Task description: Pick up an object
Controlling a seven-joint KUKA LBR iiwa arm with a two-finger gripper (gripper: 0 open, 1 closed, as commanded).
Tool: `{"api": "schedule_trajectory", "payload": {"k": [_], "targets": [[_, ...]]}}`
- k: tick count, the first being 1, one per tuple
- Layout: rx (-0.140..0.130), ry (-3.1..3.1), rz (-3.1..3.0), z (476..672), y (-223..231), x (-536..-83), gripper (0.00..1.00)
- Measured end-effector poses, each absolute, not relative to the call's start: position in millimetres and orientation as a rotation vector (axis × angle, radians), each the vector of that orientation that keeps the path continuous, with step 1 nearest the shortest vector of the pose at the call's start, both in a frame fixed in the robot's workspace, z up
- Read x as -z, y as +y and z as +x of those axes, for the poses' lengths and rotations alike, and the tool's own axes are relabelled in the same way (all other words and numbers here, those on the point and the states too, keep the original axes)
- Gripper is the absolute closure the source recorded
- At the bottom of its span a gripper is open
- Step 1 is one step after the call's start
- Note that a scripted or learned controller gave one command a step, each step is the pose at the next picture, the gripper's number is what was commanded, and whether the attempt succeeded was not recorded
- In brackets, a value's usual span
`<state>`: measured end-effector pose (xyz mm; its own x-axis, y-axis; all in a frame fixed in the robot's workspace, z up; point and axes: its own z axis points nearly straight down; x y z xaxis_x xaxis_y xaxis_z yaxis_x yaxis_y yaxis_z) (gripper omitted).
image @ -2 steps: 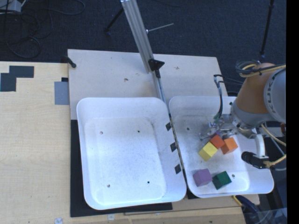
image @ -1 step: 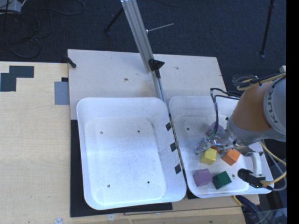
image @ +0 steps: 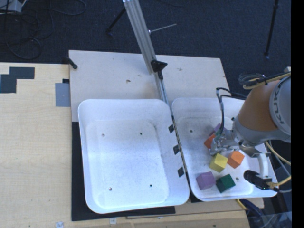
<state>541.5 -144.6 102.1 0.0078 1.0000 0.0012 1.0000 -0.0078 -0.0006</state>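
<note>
The jaws sit low in the right bin, and whether they stand apart or together, I cannot tell — the metal tip is a small blur against a cluster of blocks. Right at that tip, on its left, a red-orange block peeks out, half covered by the wrist hardware; contact or just beside, too close to call. Behind the tip a sliver of something purple shows, too hidden to name. Just below the jaws sits the yellow block, with the orange block to its right, the two nearly touching. Further toward the bin's near edge lie the purple block and the dark green block, side by side. The arm bulks in over the bin's right side, covering that corner and wall, its grey casing cut off at the frame's edge. A black part on a white bracket overlaps the bin's near right rim. To the left of the right bin sits the left bin, both on the pale surface.
</note>
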Motion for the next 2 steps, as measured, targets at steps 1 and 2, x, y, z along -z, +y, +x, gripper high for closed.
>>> {"api": "schedule_trajectory", "payload": {"k": [1,2], "targets": [[0.001,-2.209,-2.232,541.3,-144.8,-101.6,0.0],[0.003,-2.218,-2.233,504.0,-119.9,-92.6,0.0]]}}
